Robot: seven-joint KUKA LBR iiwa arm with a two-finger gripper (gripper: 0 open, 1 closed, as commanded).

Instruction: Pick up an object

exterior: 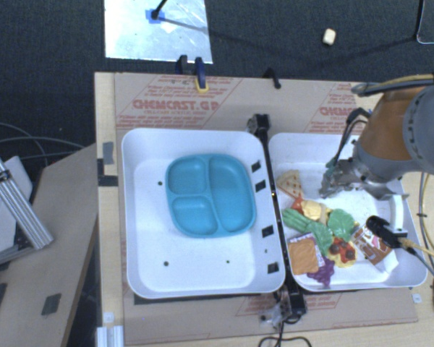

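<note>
The right bin (315, 144) holds a heap of toy food. A tan wedge with red spots (289, 184) lies at its left side. Below it are a yellow piece (312, 210), green leafy pieces (338, 223), an orange-brown square cracker (302, 253), a purple piece (322, 272) and a red and yellow piece (340, 250). My gripper (335, 184) hangs low over the upper middle of this bin, just right of the wedge and above the green pieces. Nothing shows in its grasp.
The left bin (148, 266) holds a blue divided plate (208, 195). A brown and white packet (373, 247) lies at the right bin's lower right. The grey arm (409, 139) with its orange band crosses the right bin's far right corner. A black divider (269, 194) runs between the bins.
</note>
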